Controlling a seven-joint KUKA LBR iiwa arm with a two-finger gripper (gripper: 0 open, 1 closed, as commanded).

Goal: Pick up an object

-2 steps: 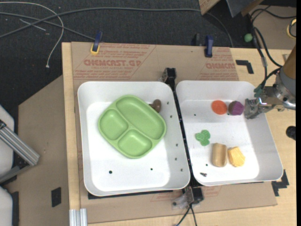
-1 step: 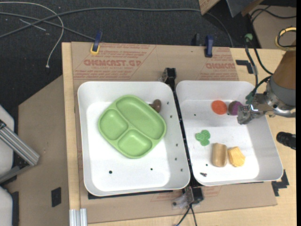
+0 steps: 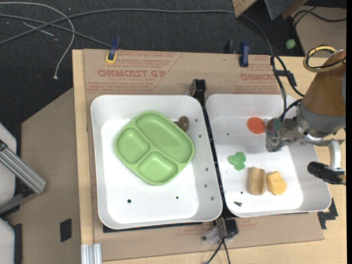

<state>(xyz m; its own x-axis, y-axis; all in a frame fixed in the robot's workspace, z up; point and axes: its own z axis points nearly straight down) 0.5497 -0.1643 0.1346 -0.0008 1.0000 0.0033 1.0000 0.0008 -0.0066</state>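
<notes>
Gripper (image 3: 272, 143) mine, low in right bin (image 3: 291, 199), beside orange disc (image 3: 256, 125); cannot tell its state. Disc near bin's far side, flat, likely light, rigid, slick. Thin profile: I judge edge pinch across rim safest, straight down.

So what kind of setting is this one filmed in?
Most likely a robotics lab test bench: two white bins clamped to a cardboard-covered bench, toy food, loose cables on dark carpet.

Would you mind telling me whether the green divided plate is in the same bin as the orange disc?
No, the green plate lies in the left bin, while the orange disc lies in the right bin.
</notes>
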